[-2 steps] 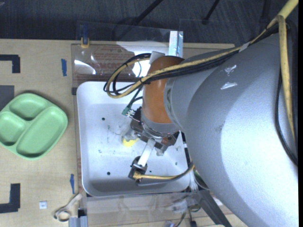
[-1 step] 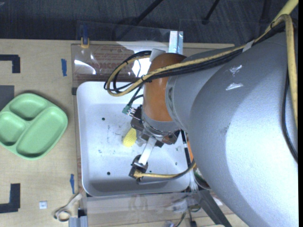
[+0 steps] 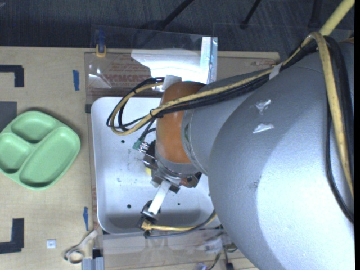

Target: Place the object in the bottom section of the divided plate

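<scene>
Gripper point(image 3: 147, 157) hangs low inside the white bin point(image 3: 112, 207), under the orange band point(image 3: 169, 134) of the arm point(image 3: 270, 151), whose grey bulk hides much of the bin on the gripper's far side. You cannot tell from this slant whether the gripper is apart, together, or clamped on anything, because the wrist body covers its tip. Note the small green speck point(image 3: 136, 144) touching or just beside the gripper, on the side facing the plate. It may be the object, but it is too small and too hidden for you to name it or to call it held. The divided plate point(image 3: 17, 129) rests on the bench point(image 3: 45, 224), well apart from the gripper, beyond the bin wall on the side away from the arm. Its bottom section point(image 3: 49, 157), the largest of the three, shows bare green, as do the two smaller sections above it. Judge the task as early: nothing has been delivered, and a secure grasp is not confirmed. What remains, on this reading, is the lift out of the bin, the carry across the bin wall to the plate, and the release over the bottom section.
</scene>
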Motion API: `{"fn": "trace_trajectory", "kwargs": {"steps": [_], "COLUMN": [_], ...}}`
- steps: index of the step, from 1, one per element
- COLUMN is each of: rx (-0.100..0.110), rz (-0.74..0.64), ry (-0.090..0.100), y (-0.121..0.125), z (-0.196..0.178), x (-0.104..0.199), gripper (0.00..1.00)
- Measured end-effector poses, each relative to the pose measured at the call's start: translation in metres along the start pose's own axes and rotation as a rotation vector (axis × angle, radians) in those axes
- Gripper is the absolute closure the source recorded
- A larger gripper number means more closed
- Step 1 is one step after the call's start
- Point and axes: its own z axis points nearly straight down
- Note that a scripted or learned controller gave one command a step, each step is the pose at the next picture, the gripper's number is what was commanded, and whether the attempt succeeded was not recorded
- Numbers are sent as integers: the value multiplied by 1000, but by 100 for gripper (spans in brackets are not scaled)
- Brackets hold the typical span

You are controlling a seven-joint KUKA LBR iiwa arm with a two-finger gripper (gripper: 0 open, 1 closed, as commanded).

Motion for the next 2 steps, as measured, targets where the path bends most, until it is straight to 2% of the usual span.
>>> {"fn": "trace_trajectory", "kwargs": {"steps": [1, 2], "rx": [-2, -2], "rz": [328, 637], "ry": [2, 5], "y": [56, 93], "z": [35, -75], "x": [60, 80], "gripper": [100, 100]}}
